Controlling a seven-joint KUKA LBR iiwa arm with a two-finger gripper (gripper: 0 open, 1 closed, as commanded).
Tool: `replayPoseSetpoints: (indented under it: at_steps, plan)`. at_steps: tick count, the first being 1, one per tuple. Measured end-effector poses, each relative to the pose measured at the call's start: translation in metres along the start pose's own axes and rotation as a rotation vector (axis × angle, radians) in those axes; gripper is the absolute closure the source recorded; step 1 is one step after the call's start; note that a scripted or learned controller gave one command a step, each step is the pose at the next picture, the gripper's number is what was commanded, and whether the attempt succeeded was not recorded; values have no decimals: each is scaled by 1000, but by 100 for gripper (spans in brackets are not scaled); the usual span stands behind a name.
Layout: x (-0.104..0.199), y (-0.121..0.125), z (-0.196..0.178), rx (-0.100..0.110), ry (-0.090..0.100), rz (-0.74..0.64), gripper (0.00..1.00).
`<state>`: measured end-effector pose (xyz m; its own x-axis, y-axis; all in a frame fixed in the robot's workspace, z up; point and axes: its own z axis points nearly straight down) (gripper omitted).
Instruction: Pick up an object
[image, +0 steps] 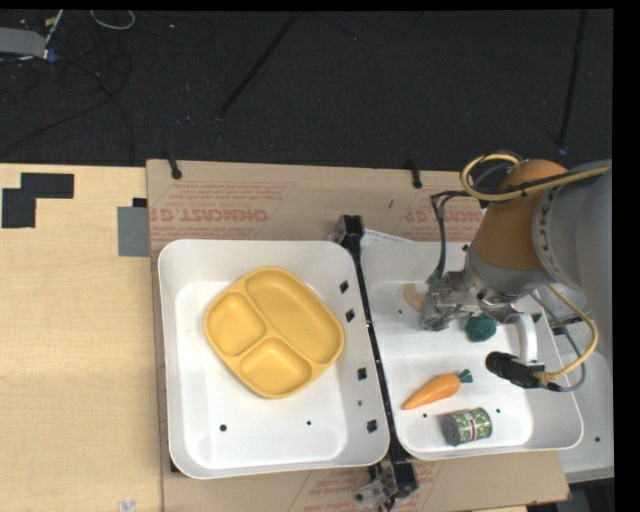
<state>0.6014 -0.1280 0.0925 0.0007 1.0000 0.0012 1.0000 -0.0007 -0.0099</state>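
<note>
Two white bins, the arm over the right one.
Left bin (190, 420) holds a yellow divided plate (273, 330); right bin (560, 430) holds an orange carrot (432, 391), green can (467, 426), teal lump (481, 326) beside the gripper (440, 312).

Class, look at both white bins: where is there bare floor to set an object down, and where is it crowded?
Left bin: free along the front, below the yellow divided plate, and at its far left corner. Right bin: a bare patch between the divider and the toy carrot. Crowded: the right bin's far half, where the pincer, teal object and green can sit.
</note>
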Motion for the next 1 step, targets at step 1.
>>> replayPoseSetpoints:
  at_steps: [1]
  plan:
    - [-6,1,-58,-7,-1,3,100]
